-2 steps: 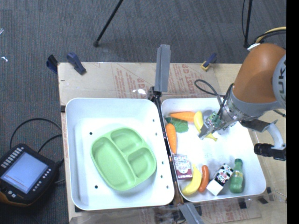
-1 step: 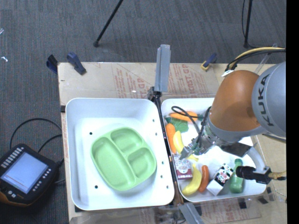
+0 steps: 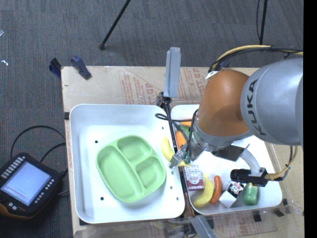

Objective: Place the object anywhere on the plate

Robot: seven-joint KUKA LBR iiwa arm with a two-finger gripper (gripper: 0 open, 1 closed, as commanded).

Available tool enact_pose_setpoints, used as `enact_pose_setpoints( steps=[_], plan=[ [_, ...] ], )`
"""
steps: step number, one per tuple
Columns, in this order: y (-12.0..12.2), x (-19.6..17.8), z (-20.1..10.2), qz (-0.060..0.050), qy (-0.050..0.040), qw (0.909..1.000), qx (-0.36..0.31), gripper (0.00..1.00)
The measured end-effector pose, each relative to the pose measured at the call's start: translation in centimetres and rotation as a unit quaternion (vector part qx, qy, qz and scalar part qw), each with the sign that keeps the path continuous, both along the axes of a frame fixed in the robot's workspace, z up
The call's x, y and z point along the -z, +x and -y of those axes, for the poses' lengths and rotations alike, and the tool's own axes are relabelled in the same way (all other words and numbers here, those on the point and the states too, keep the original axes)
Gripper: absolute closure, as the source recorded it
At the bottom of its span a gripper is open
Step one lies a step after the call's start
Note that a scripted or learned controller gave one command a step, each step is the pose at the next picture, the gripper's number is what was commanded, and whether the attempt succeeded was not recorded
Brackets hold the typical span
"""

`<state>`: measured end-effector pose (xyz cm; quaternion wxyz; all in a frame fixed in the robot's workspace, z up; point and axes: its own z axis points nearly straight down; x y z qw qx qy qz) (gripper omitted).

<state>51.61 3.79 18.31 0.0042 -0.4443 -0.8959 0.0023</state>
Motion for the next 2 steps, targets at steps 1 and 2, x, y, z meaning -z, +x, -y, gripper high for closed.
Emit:
enact_pose_setpoints(
  steps=[1, 2],
  plan=[
    [0.46, -0.01, 0.52, 0.000, 0.0007, 0.9987, -0.051, 1.00],
    [0.46, -0.02, 0.57, 0.000, 0.0005, 0.9987, -0.050, 0.00]
  ],
)
